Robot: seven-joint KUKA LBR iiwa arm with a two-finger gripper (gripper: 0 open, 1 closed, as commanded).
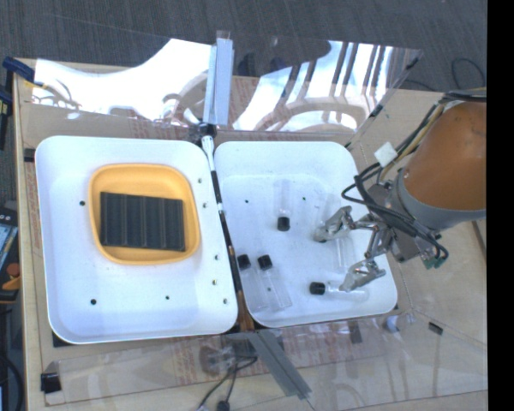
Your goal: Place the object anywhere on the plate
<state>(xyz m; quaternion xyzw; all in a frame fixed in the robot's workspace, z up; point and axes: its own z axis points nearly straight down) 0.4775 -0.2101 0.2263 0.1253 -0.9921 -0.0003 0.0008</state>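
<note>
Since the clear vials (284, 202) in the right bin (240, 165) look light, slick and rigid, I'd pinch one across its body near the black cap; they lie right of the yellow plate (142, 182). The gripper (349, 251) hangs spread wide over that bin, holding nothing.

Two white bins (60, 306) side by side, clear panel (325, 67) behind

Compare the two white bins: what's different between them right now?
The left bin holds a yellow plate with a dark ribbed insert; the right bin holds several small clear vials with black caps, such as one near its middle. The gripper hangs over the right bin's right side, fingers spread, while nothing hangs over the left bin. Both are shallow, white, with rounded corners, sitting side by side.
</note>
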